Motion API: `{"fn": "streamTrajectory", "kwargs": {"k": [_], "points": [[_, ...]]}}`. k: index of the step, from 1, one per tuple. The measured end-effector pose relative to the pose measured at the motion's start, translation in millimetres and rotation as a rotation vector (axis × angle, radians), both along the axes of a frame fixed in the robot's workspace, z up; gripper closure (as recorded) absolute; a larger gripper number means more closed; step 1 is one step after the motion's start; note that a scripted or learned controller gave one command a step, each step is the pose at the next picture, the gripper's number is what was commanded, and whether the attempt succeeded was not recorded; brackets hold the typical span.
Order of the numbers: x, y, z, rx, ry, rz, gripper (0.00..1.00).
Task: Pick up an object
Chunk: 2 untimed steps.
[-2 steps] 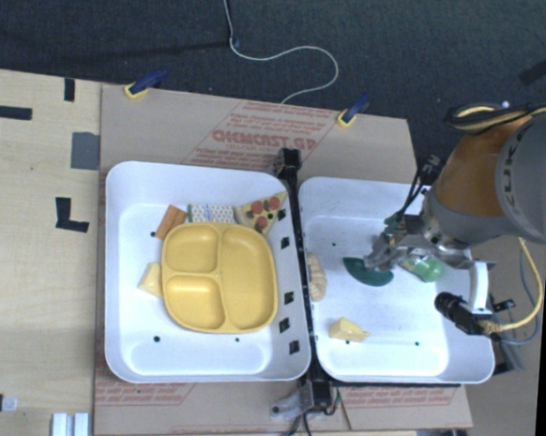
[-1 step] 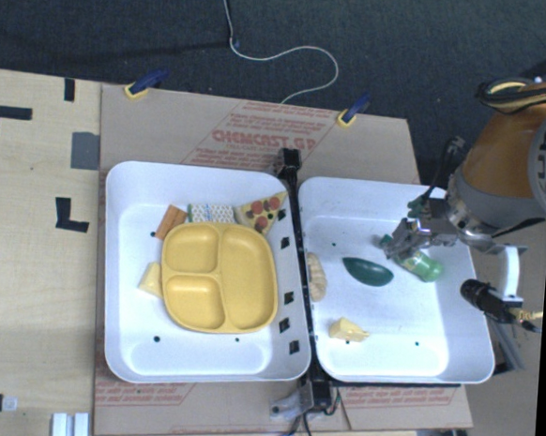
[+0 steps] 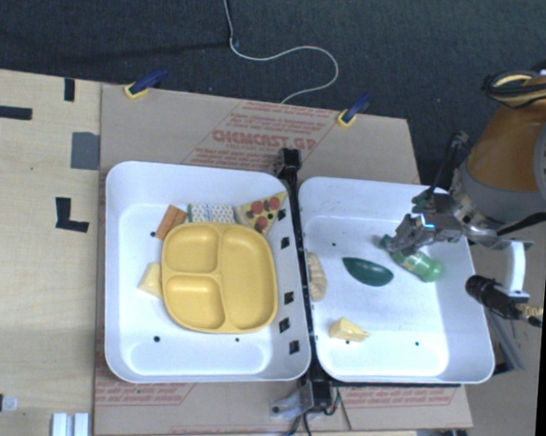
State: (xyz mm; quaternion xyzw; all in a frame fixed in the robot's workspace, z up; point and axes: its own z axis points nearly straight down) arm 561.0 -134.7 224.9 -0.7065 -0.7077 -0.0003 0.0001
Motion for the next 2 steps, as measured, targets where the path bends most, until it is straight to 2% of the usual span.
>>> {"fn": "streamTrajectory", "kwargs": {"k": [2], "points": [[-50, 81, -12, 0.001, 0.005, 0.002, 1.0]]}}
